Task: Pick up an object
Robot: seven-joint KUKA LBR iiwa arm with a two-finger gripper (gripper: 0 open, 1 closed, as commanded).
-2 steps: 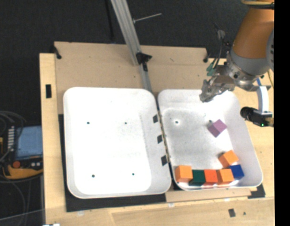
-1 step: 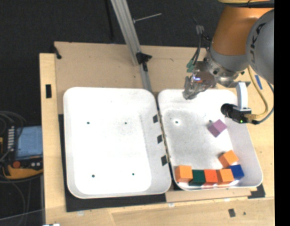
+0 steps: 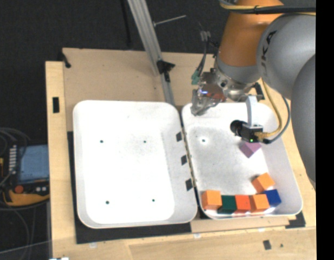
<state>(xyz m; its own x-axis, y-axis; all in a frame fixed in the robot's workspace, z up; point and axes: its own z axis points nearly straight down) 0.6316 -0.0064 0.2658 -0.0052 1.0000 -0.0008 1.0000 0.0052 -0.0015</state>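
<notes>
My gripper (image 3: 199, 106) hangs over the far left corner of the right bin (image 3: 221, 161), under the arm's orange band (image 3: 244, 26). I see no object at its tip. A purple block (image 3: 249, 148) lies in the middle right of that bin, well to the gripper's right and nearer the front. An orange block (image 3: 263, 182) lies tilted closer to the front right. Along the front wall sit an orange block (image 3: 212, 199), a green block (image 3: 228, 203), a red-orange block (image 3: 243, 202), another orange block (image 3: 259, 202) and a blue block (image 3: 273, 197).
The left bin (image 3: 129, 161) adjoins the right one, with black clips (image 3: 184, 158) along the shared rim. A slanted metal pole (image 3: 148, 34) rises behind the bins. A black cable plug (image 3: 244, 129) hangs from the arm just above the purple block.
</notes>
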